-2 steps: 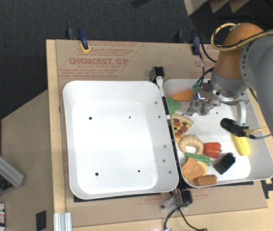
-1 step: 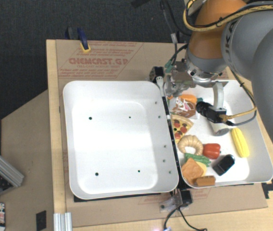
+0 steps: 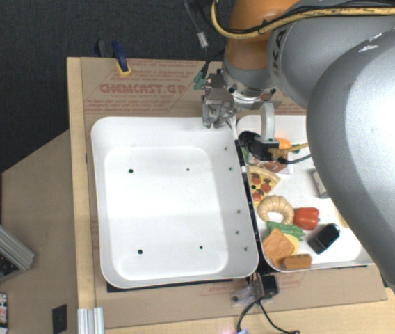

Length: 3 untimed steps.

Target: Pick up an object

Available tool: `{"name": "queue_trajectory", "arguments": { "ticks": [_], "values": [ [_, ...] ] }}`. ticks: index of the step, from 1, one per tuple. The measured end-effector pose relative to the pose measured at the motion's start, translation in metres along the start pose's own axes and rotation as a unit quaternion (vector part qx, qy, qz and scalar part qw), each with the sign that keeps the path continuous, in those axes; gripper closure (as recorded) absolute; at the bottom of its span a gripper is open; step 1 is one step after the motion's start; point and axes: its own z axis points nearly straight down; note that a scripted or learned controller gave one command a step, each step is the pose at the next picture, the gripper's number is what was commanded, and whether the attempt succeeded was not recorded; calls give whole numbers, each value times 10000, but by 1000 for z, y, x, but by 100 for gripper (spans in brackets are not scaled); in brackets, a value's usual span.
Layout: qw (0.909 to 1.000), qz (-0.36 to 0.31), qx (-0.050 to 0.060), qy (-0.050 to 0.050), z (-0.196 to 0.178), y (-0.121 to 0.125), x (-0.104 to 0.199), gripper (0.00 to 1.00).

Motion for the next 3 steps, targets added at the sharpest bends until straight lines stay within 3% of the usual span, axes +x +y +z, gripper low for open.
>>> {"name": "queue_trajectory", "arguments": {
  "ticks": [1,2,3],
  "values": [
    [10000,-7,19,18,17,-2,94,100],
    [10000,40,59,-2,39,-28,91,100],
    [10000,47,60,-7,78,-36,72,100]
  ]
}}
